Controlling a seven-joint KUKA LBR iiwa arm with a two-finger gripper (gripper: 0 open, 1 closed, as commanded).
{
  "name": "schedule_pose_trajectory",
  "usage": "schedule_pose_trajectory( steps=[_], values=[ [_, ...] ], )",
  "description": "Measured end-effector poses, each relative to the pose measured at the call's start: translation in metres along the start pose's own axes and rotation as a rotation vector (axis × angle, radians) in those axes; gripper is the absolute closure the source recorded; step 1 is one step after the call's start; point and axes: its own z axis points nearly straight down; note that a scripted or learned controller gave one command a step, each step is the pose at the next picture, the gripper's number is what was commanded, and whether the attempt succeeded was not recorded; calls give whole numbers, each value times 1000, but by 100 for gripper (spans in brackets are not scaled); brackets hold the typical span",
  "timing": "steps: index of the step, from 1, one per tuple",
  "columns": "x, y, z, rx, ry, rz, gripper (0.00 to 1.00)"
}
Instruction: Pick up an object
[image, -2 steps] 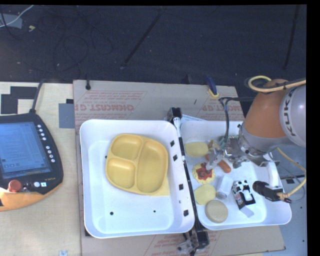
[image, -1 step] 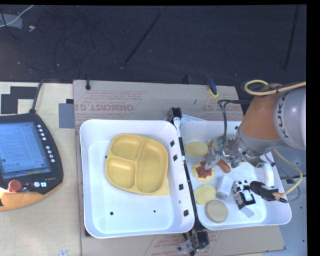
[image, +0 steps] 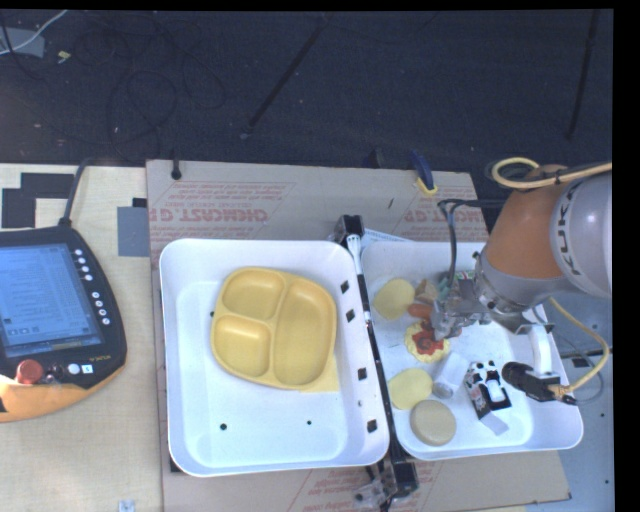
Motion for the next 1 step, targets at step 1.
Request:
schedule_pose_trajectory(
  steps=[1],
  values=[
    [0, 0, 1, 0, 0, 1, 0]
  ],
)
